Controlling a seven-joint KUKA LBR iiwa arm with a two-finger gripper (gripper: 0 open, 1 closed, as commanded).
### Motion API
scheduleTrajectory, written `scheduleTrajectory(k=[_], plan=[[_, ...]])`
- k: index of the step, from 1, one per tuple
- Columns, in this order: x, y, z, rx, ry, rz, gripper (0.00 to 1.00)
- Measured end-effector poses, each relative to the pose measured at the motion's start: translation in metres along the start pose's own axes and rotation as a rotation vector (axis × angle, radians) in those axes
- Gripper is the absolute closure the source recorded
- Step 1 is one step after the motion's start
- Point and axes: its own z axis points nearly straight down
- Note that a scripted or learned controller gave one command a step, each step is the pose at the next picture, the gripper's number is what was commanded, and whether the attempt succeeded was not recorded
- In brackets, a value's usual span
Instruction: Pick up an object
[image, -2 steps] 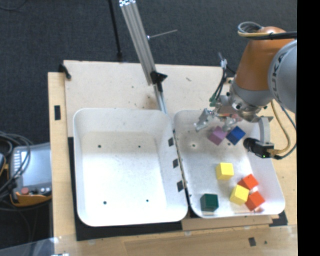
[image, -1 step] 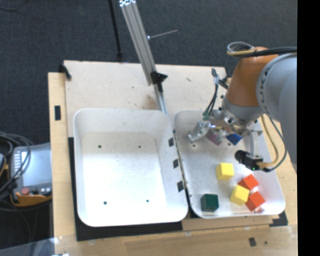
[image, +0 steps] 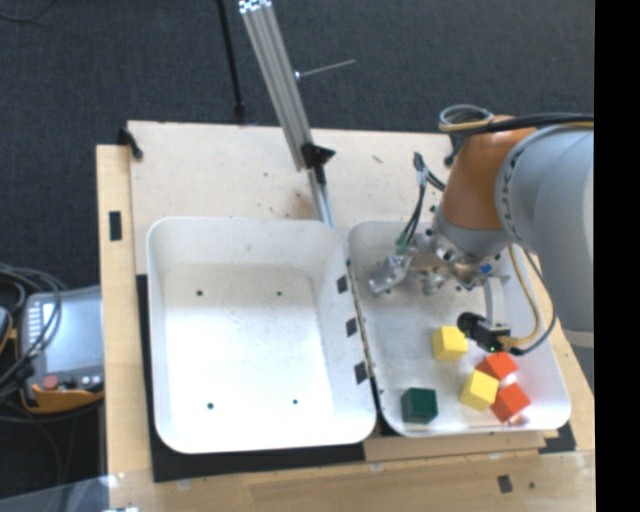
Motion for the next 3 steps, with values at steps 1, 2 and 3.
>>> scheduleTrajectory(k=[1, 2, 3], plan=[[0.000, 0.002, -0.014, -0.008, 0.002, 0.007, 1.00], [0.007, 0.000, -0.064, -0.009, 0.002, -0.006, 1.00], [0.005, 0.001, -0.086, -0.008, 0.001, -0.009, 1.00]])
